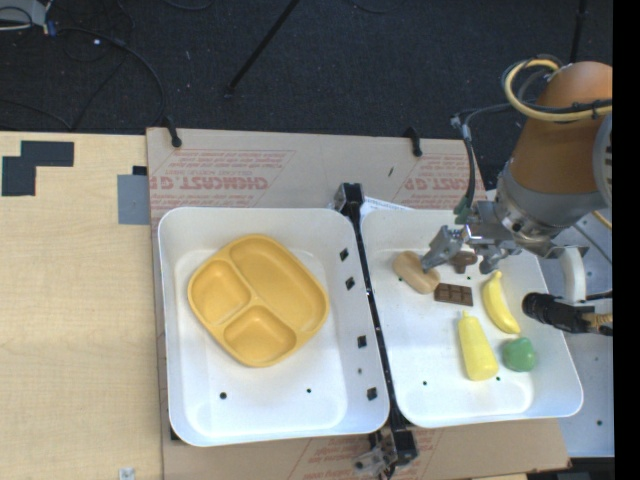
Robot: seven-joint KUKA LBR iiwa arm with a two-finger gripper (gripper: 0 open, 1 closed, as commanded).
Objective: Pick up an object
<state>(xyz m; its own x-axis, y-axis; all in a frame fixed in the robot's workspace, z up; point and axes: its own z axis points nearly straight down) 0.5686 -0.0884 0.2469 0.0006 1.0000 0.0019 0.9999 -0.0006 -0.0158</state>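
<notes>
In the right bin (420,408) lie a tan bread-like piece (413,272), a small dark chocolate bar (454,294), a banana (499,303), a yellow corn-like cylinder (477,347) and a green round item (519,354). My gripper (467,252) hangs over the back of this bin, just right of the tan piece and above the chocolate bar. Its fingers (440,247) are spread apart, so it is open. A small brown thing (463,262) shows below, in the gap between them; the fingers do not touch it.
A yellow divided plate (258,299) rests in the left bin (200,408). The raised divider (362,298) runs between the two bins. A black cylindrical part (556,312) juts in at the right bin's right edge.
</notes>
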